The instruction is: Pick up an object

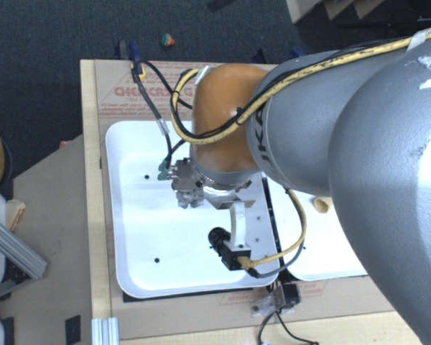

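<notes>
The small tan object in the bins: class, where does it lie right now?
In the camera view, the small tan rounded object lies in the right white bin, near its left wall, just right of the divider between the bins and beside the large grey arm.

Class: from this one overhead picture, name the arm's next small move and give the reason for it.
Probably lift and pull back a little. The arm hangs over the left bin and hides much of it, while a small tan object lies in the right bin. The claw's state cannot be judged.

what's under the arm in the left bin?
Bare white floor of the left bin shows beside the arm, with two tiny dark specks. The patch directly under the wrist and claw is covered, so any object there can't be seen.
</notes>
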`<state>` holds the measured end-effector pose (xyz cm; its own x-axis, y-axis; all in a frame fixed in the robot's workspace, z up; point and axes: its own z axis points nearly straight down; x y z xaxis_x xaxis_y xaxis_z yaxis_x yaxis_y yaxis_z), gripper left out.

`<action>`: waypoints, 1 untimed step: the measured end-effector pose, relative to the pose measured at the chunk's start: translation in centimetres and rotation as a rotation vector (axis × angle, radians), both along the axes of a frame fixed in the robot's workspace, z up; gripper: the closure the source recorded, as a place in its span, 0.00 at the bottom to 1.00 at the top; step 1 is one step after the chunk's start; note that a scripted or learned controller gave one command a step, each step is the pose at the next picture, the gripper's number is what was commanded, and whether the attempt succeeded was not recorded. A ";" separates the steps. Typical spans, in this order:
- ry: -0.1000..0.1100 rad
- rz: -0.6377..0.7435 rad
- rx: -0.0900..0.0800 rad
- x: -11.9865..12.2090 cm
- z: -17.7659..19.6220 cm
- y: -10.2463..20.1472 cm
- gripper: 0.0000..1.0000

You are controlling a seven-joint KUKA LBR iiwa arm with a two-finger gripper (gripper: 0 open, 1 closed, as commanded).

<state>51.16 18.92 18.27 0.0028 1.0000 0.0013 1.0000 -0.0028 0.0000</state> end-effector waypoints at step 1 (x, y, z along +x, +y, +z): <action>-0.009 0.001 0.000 4.1 5.6 -0.4 1.00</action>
<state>55.30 18.51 23.92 0.0013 1.0000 0.0016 1.0000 -0.0013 0.0088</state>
